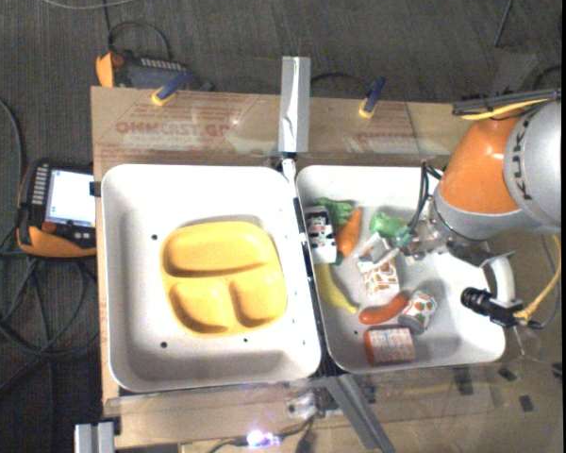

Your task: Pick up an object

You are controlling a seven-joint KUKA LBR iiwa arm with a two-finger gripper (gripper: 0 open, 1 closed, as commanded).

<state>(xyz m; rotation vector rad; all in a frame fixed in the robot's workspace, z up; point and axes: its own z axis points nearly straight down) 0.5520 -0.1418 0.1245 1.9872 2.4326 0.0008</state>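
Here I see the gripper (407, 243) low in the right bin (472, 347), beside a green toy (389, 224). Grip state: cannot tell. Yellow divided tray (224, 275) sits in the left bin (132, 253).

A single fixed camera looks down from above the bench at a slight slant, far enough to take in both white bins. The left bin (113, 281) sits centre-left of the frame, the right bin (472, 343) beside it. Dark floor surrounds them. The arm (495, 173) enters beyond the right bin.
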